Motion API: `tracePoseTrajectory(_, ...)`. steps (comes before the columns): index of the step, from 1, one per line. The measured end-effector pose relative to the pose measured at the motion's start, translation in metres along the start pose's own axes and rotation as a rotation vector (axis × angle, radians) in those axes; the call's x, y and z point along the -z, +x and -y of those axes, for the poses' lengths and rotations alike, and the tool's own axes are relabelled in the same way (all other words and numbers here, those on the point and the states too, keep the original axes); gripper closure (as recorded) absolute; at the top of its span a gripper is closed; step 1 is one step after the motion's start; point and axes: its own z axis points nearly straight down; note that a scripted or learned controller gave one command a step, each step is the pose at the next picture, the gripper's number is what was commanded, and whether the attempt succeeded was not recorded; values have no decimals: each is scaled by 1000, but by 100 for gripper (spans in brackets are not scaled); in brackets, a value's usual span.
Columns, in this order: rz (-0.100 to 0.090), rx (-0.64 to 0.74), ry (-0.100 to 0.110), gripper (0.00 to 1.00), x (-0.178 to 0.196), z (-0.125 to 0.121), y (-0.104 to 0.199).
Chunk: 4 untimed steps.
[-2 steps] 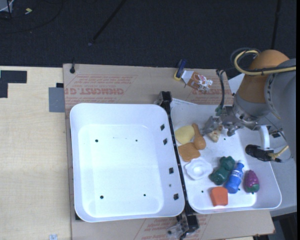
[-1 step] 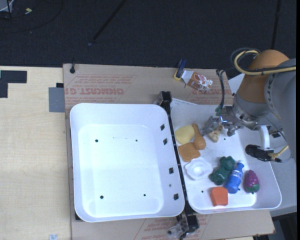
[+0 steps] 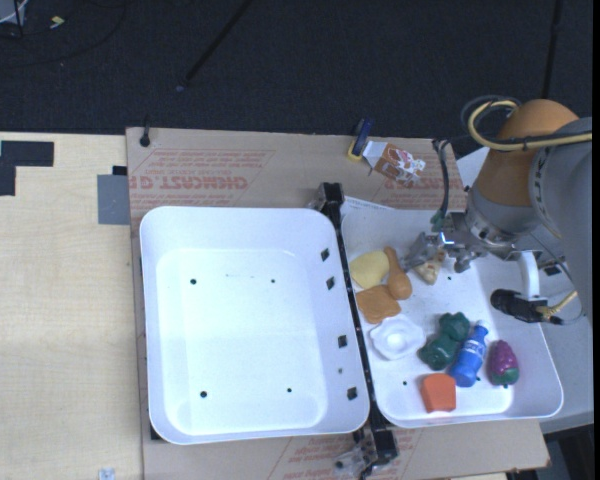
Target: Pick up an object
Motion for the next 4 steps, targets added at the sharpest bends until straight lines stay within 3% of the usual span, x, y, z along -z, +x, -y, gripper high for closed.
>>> tracePoseTrajectory(4, 0, 0, 0, 0, 0, 0, 0)
